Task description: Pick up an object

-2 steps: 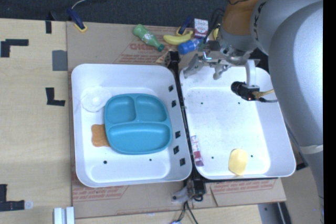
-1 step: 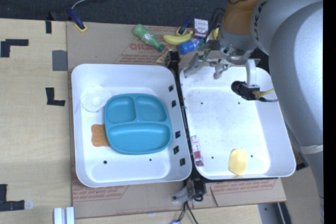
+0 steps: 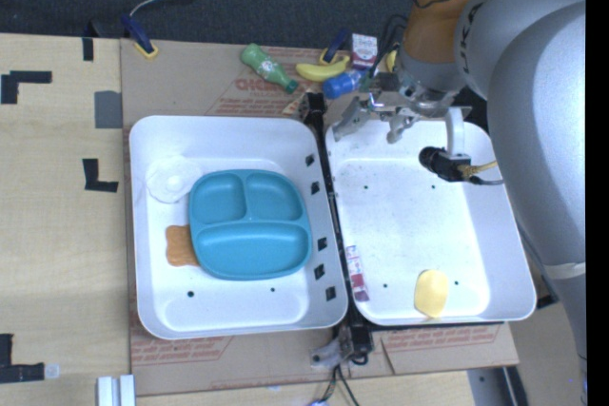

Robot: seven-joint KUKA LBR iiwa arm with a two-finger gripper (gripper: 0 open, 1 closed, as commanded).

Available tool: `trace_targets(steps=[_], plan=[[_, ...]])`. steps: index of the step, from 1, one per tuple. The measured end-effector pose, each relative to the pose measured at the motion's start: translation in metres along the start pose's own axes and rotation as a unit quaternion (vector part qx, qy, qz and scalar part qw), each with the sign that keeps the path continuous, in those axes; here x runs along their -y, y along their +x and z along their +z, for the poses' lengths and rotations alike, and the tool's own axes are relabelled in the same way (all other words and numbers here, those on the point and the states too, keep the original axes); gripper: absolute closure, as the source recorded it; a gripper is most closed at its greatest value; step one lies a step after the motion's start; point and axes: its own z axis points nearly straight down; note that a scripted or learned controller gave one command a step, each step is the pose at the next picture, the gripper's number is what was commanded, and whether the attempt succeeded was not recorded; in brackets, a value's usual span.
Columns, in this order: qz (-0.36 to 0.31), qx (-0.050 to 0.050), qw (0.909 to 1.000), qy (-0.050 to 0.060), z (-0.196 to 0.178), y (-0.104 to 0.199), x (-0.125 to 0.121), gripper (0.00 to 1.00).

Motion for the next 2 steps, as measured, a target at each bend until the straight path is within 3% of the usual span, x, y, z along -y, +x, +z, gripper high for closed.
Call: trace_targets(steps=[2], plan=[[0.000,0.000,1.0000,0.000,0.0000,0.0000,0.0000,0.00]])
